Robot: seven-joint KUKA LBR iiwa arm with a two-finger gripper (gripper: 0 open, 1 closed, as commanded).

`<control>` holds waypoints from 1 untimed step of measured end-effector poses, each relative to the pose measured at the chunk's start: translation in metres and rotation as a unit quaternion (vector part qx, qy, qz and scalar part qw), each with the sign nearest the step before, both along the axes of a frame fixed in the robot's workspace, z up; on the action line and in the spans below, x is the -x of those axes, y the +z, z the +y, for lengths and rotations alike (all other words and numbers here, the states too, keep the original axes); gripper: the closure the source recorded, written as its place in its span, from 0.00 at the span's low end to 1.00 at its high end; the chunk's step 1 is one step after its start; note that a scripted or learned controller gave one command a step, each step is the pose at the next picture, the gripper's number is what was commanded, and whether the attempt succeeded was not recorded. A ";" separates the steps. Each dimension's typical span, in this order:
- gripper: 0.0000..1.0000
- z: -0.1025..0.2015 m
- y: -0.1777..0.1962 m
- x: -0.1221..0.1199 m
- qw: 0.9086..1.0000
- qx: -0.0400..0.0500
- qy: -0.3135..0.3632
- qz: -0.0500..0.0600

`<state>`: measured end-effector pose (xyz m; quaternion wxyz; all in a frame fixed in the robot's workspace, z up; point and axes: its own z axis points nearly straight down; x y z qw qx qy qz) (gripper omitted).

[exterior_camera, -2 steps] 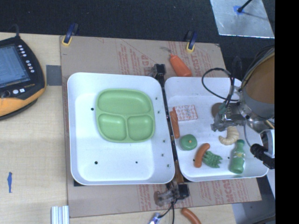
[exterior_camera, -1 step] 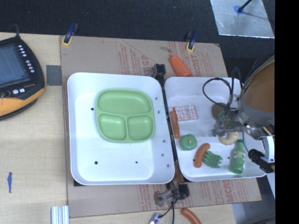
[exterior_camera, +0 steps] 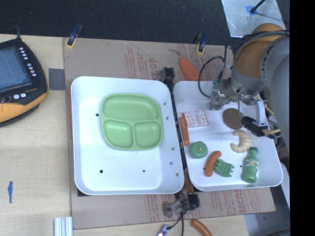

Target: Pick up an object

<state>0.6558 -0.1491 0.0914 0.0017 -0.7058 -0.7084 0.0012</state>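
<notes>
The right bin point(exterior_camera: 197, 95) holds several toy foods. A brown round disc point(exterior_camera: 232, 118) lies near its back, with a tan croissant point(exterior_camera: 241, 141) just in front of it. A green bottle point(exterior_camera: 250, 165) lies at the front right, next to a green leafy piece point(exterior_camera: 224, 167) and an orange sausage point(exterior_camera: 212, 163). A green round piece point(exterior_camera: 198, 149) sits mid-bin, and a pink patterned card point(exterior_camera: 196, 118) lies behind it. An orange stick point(exterior_camera: 184, 130) rests along the bin's left rim. My gripper point(exterior_camera: 216, 101) hangs over the back of this bin, left of the brown disc.
The left bin point(exterior_camera: 86, 146) holds a green divided plate point(exterior_camera: 132, 120). A control pendant point(exterior_camera: 19, 80) lies at the far left of the bench. An orange carrot-like piece point(exterior_camera: 188, 69) lies behind the bins, and another orange piece point(exterior_camera: 202, 226) lies in front.
</notes>
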 end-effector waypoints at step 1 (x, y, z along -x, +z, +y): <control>0.00 -0.038 0.037 0.158 1.000 0.001 0.000 0.000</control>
